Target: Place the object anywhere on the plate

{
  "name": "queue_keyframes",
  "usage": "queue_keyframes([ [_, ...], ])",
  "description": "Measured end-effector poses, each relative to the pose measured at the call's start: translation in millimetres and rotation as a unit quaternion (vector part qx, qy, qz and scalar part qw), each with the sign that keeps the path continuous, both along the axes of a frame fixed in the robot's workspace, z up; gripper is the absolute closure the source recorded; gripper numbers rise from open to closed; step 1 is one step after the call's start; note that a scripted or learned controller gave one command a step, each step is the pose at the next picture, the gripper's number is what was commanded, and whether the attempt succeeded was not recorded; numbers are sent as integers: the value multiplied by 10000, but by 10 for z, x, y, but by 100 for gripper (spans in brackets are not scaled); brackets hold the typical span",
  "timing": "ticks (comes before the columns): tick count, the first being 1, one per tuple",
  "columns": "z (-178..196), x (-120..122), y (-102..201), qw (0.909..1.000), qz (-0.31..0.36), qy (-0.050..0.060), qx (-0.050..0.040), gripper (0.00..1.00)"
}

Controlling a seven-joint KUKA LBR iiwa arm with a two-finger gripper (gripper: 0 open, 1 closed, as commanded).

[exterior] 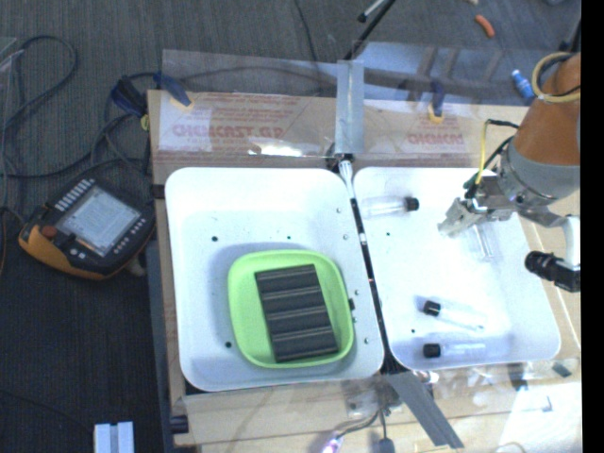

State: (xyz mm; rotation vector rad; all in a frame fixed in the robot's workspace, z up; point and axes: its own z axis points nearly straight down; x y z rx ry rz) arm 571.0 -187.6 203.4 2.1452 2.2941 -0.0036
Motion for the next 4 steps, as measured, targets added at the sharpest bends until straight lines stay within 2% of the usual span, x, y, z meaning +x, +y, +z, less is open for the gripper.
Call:
queue_keyframes([
  [1,0,0,0,10000,0,0,0,0],
  [2,670,-170,205,9995,-302,-4,3,0],
  [3,1372,-456,546,9985,548,-5,-6,0],
  [4,1601,-349,673,9956,934,-10,-6,0],
])
